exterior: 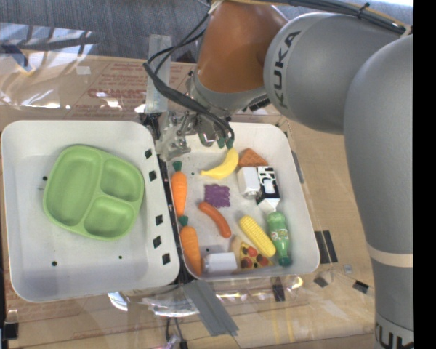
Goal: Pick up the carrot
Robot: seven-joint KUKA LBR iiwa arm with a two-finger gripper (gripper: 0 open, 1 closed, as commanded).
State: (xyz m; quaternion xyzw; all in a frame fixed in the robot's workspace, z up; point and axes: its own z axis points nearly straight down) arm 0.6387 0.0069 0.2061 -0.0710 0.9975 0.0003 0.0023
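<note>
Grey arm (363,86) marked "KUKA" — gripper (176,142) above carrot (179,193), grip state unclear — cannot tell

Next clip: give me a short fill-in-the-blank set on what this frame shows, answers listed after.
1. The green divided plate lies in the ______ bin.
2. Two carrots lie along the ______ wall of the right bin.
3. The hand hangs over the right bin's far-______ corner.
4. The yellow fruit just right of the hand is a ______.

Missing words: left; left; left; banana
</note>
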